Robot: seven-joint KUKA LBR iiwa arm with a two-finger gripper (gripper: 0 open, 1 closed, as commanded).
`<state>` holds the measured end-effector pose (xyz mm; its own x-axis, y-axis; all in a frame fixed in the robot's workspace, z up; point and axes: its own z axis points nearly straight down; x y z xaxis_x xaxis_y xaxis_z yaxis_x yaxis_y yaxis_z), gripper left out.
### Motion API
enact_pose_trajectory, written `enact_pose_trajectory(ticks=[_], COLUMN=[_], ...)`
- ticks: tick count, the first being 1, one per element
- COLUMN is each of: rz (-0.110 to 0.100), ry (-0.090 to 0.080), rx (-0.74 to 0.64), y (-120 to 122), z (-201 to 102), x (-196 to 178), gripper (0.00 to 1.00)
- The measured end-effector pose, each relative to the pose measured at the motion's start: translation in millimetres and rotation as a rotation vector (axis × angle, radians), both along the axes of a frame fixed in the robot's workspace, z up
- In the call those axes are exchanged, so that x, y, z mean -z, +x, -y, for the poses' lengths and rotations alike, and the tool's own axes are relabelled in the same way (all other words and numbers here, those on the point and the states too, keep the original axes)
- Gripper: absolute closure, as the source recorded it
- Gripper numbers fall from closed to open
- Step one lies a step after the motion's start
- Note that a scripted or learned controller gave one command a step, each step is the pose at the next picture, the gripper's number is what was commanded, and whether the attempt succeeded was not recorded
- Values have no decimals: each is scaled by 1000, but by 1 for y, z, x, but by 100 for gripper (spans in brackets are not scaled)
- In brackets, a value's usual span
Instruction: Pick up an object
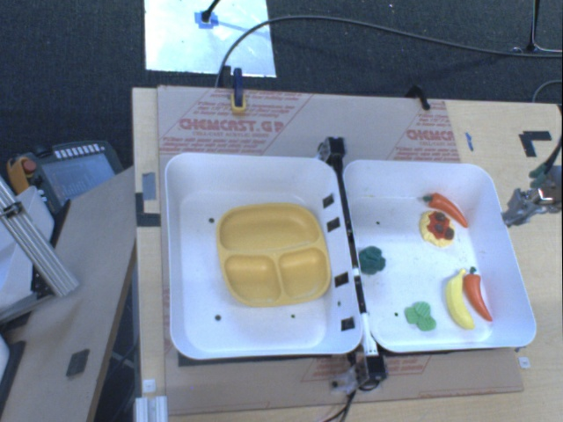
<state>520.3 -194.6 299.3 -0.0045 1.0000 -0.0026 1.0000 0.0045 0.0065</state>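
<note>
Two white bins are sitting side by side on the table [145, 130], resting on a brown sheet [299, 117] printed with red lettering that reads "CHEMCAST" followed by what looks like "GP"; the same word is repeating, partly cut off, toward the far right.

The left bin [189, 192] is holding a yellow divided plate [271, 253] with three compartments. The right bin [501, 236] is carrying the small toy foods: an orange carrot [447, 207] at the far right, touching a small pizza slice [438, 228] just nearer; a dark green broccoli piece [371, 259] near the left wall; a lighter green leafy piece [420, 316] toward the near edge; and a yellow banana [456, 298] lying just beside a red-orange pepper [478, 294] at the near right.

The gripper [525, 202] is hovering at the right edge of the scene, just outside the right bin's far-right rim, and whether it is apart or together cannot be told. Nothing is showing in it.
</note>
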Motion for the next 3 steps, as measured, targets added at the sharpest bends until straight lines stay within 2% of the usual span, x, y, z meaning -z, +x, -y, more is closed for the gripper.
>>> enact_pose_trajectory(ticks=[1, 2, 3], rz=[-2, -5, -4], ry=[2, 3, 2], rx=[-1, -4, -2], y=[20, 31, 54], z=[-42, -92, -134], x=[-1, 17, 32], gripper=[100, 100, 100])
